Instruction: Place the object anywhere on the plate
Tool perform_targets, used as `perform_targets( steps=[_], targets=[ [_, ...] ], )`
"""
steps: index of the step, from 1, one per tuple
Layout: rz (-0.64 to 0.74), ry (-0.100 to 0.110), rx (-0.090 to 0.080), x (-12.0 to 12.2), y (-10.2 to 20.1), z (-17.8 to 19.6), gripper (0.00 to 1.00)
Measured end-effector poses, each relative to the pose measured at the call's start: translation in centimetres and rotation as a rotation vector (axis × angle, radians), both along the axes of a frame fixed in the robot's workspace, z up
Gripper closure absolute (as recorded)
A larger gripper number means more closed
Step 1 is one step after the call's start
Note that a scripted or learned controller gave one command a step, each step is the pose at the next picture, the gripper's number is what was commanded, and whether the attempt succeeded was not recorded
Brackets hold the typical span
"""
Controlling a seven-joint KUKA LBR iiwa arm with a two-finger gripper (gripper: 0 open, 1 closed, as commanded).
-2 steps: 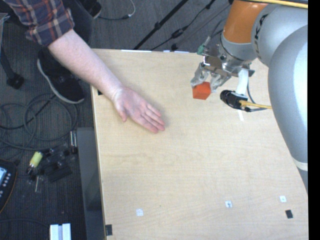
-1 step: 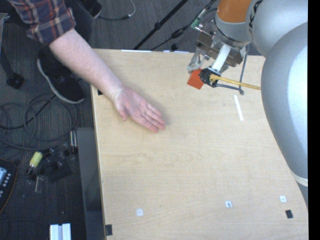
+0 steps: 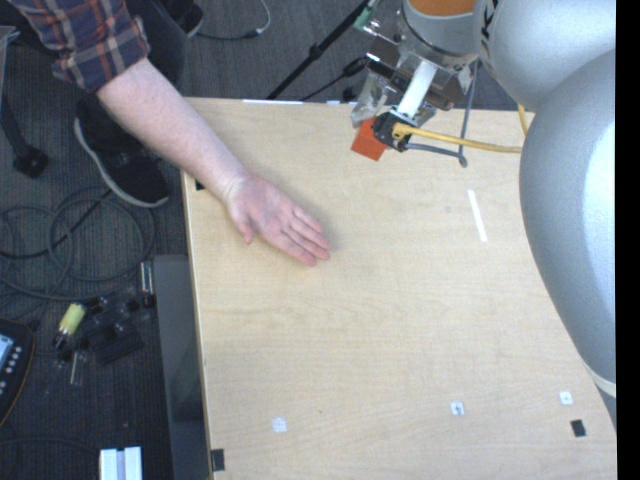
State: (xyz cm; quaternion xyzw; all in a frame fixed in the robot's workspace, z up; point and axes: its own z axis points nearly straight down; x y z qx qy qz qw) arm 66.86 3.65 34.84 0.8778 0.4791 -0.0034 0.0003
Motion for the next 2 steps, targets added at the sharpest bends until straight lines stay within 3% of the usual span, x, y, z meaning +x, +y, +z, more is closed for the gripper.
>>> perform_targets(
  steps=[1, 2],
  targets=[
    [-0.244, 0.002, 0.000, -6.3, 4.6, -11.0, 1.00],
    [0.060, 0.004, 0.003, -13.2, 11.0, -18.8, 1.00]
  ],
)
